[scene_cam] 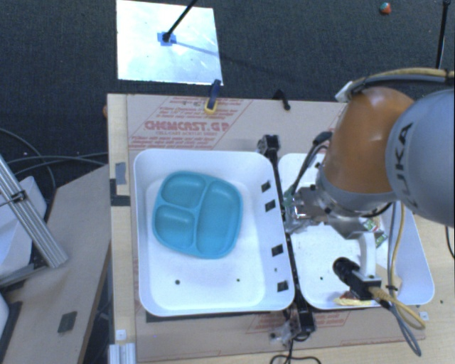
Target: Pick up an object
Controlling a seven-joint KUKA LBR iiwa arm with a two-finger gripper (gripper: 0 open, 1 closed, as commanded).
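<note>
Camera view: I look down at a slant on the table (78, 234), a pale top carrying a brown paper-faced board (234, 117) with two white bins side by side on it.
Room: a dark carpet floor (57, 71) lies behind the table. A shiny silver sheet (168, 43) lies on it at the upper left of the frame, and a small orange ball (384, 8) sits at the upper right.
Left edge: an aluminium rail (28, 213) slants in, with black cables (43, 153) near it.
Board edge: a yellow and blue clamp (212, 99) sits at the board's top edge.
Plate: the blue divided plate (197, 214) lies flat in the left bin (213, 284), toward its upper left, well apart from the arm (377, 142).
Hidden: the arm covers most of the right bin (316, 263); I cannot make out what lies beneath it.
Hand: the hand (304, 210) is low over the right bin, just beside the divider between the bins. I cannot tell whether it is open or closed.
Writing: "CHEMCAST GP" in red on the board above the left bin; the smaller lines under it are too fine for me to read.
Arm lettering: a black brand name on the grey casing, readable only as its last letters, "KA".
</note>
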